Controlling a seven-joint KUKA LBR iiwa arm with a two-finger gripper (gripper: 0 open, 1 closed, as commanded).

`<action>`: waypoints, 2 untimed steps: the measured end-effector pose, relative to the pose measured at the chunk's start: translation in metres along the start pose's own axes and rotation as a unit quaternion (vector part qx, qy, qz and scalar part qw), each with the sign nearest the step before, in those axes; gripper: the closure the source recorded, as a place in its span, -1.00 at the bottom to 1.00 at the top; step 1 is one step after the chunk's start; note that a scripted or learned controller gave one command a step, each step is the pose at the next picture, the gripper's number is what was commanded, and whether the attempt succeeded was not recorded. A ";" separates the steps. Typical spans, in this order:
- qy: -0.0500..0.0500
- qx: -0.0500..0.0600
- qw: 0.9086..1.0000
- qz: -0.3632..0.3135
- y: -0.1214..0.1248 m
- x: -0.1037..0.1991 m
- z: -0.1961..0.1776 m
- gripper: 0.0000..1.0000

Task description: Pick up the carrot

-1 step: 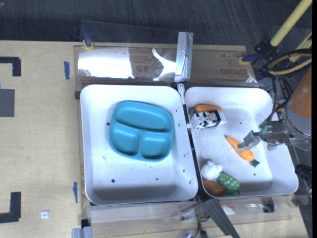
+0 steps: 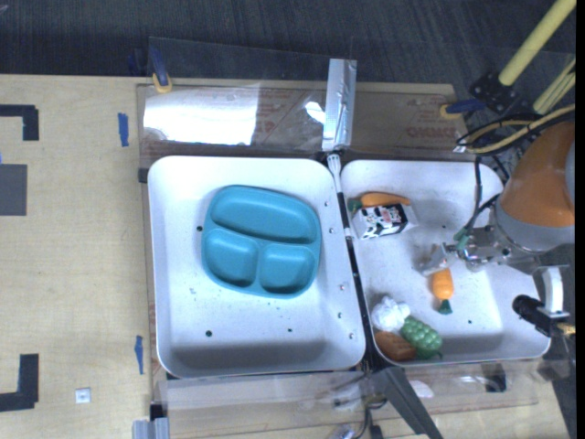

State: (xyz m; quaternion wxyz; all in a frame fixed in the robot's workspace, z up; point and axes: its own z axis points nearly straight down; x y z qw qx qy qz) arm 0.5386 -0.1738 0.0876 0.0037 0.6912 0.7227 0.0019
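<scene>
Though just beside tool (image 2: 445,256), carrot (image 2: 442,285) free.

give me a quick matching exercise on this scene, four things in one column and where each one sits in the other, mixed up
Things:
1. small orange carrot with a green top
2. blue three-part plastic tray
3. black-and-white cow-print carton
4. green bunch of toy grapes

Places:
A. near corner of the right bin, beside a white lump
B. middle of the left bin
C. middle of the right bin, close to the gripper
D. far left part of the right bin, by the divider

Pairs: 1-C, 2-B, 3-D, 4-A
</scene>
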 end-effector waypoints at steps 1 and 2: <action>-0.001 -0.002 1.000 0.001 0.001 0.000 -0.011 1.00; 0.001 0.000 1.000 0.014 0.018 0.063 -0.122 1.00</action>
